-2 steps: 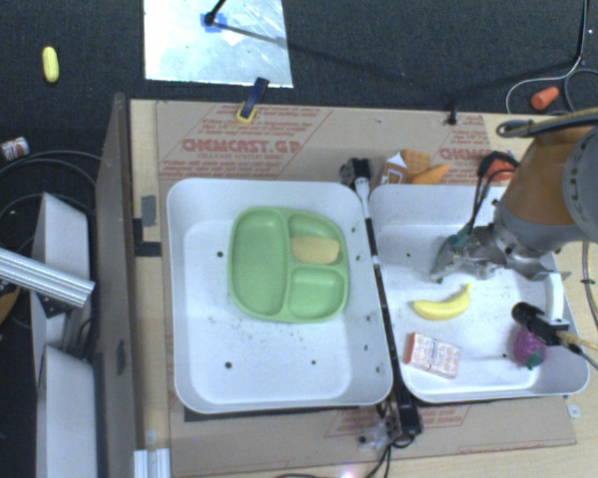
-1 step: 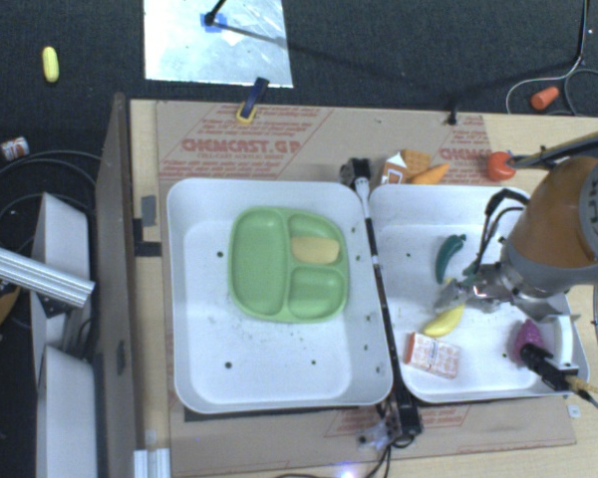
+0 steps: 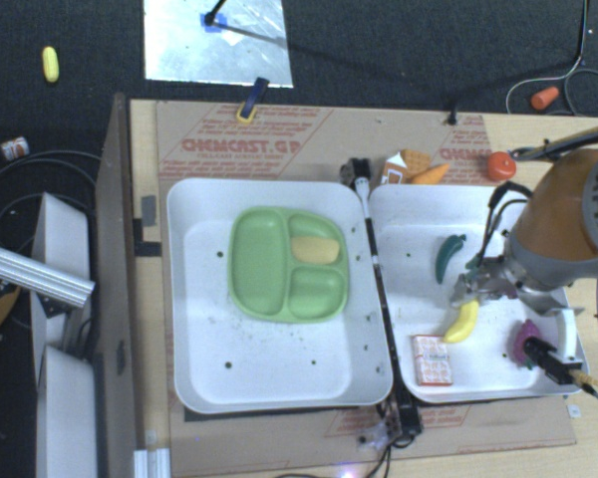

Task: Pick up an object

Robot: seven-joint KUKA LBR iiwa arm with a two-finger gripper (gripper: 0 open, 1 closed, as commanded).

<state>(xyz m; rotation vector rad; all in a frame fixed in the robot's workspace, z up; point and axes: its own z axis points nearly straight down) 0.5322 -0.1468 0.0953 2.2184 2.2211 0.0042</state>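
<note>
Arm: the grey arm (image 3: 568, 232) with its orange band is reaching in from the right and hanging over the right bin (image 3: 409, 232).
Gripper: the gripper (image 3: 475, 289) is sitting low in the right bin, right above the far end of the yellow banana (image 3: 463, 322); whether it is touching the banana I cannot tell.
Grip state: the wrist is covering the tool from above, so I cannot tell how wide it is standing or whether it is holding anything.
Banana: it is lying tilted in the middle of the right bin, near end pointing left.
Green pepper (image 3: 448, 254): lying just far-left of the gripper.
Red-and-white card (image 3: 433, 359): lying at the near left of the right bin, just near of the banana.
Purple object (image 3: 524, 341): sitting at the near right of that bin.
Left bin (image 3: 204, 366): holding a green divided plate (image 3: 269, 267) with a yellow piece (image 3: 315, 251) in its far right compartment.
Behind the bins: an orange carrot (image 3: 431, 174) and a red ball (image 3: 500, 165) are resting on the cardboard.
</note>
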